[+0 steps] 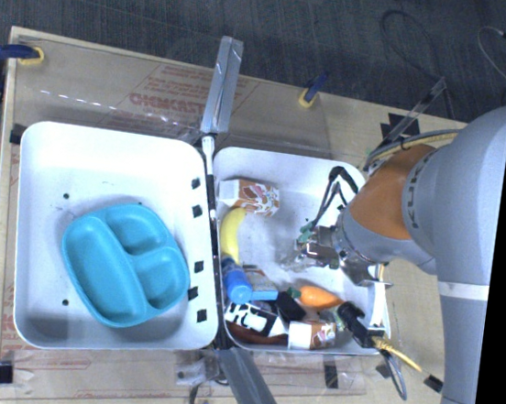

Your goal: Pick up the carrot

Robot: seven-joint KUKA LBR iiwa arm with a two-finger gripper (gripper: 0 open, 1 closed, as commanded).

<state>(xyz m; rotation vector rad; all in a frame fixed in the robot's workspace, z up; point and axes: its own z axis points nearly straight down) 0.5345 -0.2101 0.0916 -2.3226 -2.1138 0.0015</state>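
Gripper [310, 247] above right bin [281, 165], carrot [319, 298] seemingly just below.

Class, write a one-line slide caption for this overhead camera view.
Gripper hovers in the right bin just above the carrot; blue tray sits in the left bin.

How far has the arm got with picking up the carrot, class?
Done: the arm has reached over the right bin, with the gripper near its middle. In hand: nothing seen; the carrot lies on the bin floor, below the gripper in this view, beside a bottle and a blue item. Left: move onto the carrot, grasp it and lift. The left bin holds a blue tray.
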